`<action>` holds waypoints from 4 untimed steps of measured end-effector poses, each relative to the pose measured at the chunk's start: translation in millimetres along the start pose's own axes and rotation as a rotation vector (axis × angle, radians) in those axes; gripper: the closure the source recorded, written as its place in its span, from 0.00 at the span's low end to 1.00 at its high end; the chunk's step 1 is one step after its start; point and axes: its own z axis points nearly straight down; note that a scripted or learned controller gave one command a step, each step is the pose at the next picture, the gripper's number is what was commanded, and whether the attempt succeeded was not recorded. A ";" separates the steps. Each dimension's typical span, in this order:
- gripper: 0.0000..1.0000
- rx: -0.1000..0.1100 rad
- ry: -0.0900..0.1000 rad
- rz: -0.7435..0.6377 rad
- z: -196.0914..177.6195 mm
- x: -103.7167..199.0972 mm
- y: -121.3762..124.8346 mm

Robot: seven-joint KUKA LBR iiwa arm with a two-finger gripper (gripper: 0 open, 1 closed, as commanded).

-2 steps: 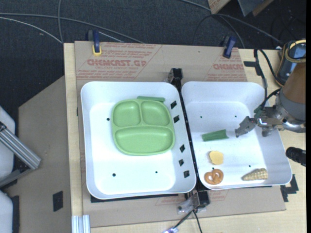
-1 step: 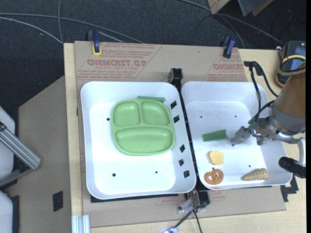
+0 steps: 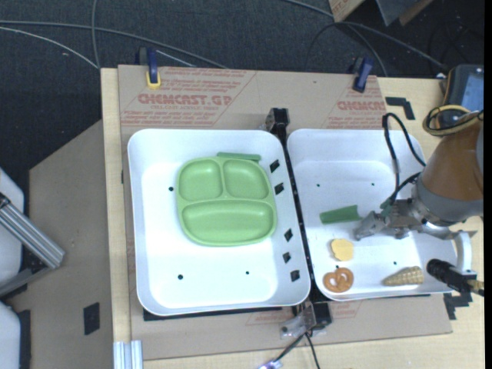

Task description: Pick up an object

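**Hand low in the right bin, beside the green stick**

We see the arm (image 3: 453, 167) reach in from the right edge of the worktop (image 3: 115, 206), its orange band above the grey wrist. The hand (image 3: 367, 227) sits low inside the right bin (image 3: 338, 148), about midway along that bin's length and pointing toward the divider between the two bins. We cannot tell from this angle whether the hand is released or clenched, and we see nothing clearly caught in it.

The nearest thing to the hand is a dark green stick (image 3: 339, 214), lying flat just beside the hand's tip on the side toward the divider; whether they touch we cannot tell. A small yellow piece (image 3: 342, 249) lies near the hand, toward the bin's front edge. A pretzel (image 3: 338, 280) lies further on, close to the front edge and just beyond the yellow piece. A tan cone (image 3: 405, 276) rests near the front right corner of that bin, apart from the hand.

In the left bin (image 3: 154, 267) a light green divided plate (image 3: 226, 201) lies toward the far half, with a thin green strip (image 3: 240, 157) at its far edge.
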 end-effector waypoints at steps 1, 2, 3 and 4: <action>1.00 -0.006 -0.002 0.000 -13.7 -0.5 1.6; 1.00 -0.011 -0.005 -0.001 -58.0 4.3 1.1; 1.00 -0.012 -0.005 -0.001 -102.4 0.4 -0.5; 1.00 -0.013 -0.006 -0.001 -151.3 -8.4 -2.9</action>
